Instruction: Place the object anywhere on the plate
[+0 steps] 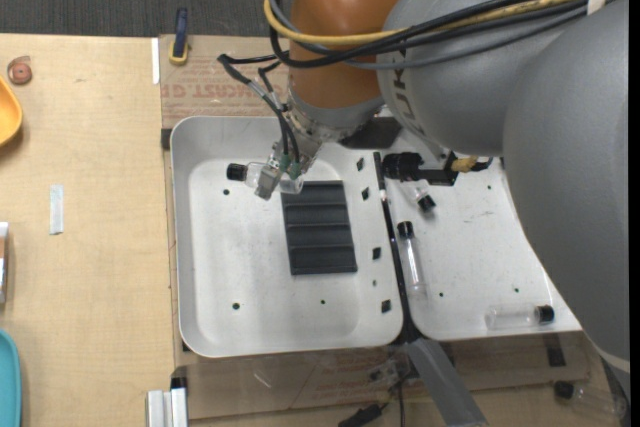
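Arm [480, 65] fills the upper right, grey with its orange band [340, 30]. Gripper [277, 177] hangs over the left bin [200, 295], upper part, just beside the top edge of a black ribbed plate [320, 227] lying flat mid-bin. Finger state: cannot tell. The task object cannot be made out. Right bin [480, 255] holds 2 clear tubes [408, 260].

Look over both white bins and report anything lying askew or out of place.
A clear tube lies along the right bin beside the divider, and another clear tube with a dark cap rests near its front edge. The dark ridged block sits squarely in the left bin. Nothing looks spilled or damaged.
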